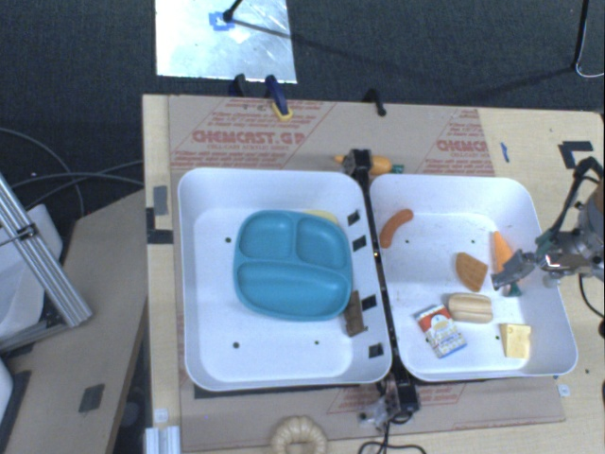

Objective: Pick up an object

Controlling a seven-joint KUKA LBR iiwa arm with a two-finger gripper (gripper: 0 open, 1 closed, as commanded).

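Tool (510, 277) hangs low in the right bin (539, 206), beside the carrot (501, 250) and above the bun (470, 307); its state is too blurred to tell. Arm is cut off at the edge.

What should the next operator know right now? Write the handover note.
Claw: over the right bin, beside the carrot piece; nothing visibly held, finger state unclear.
Right bin: sausage, brown bread slice, bread roll, red-and-white carton, cheese wedge.
Left bin: blue divided plate, small brown piece at its lower right.
Done: no pick confirmed.
Left: grasp and lift one object.
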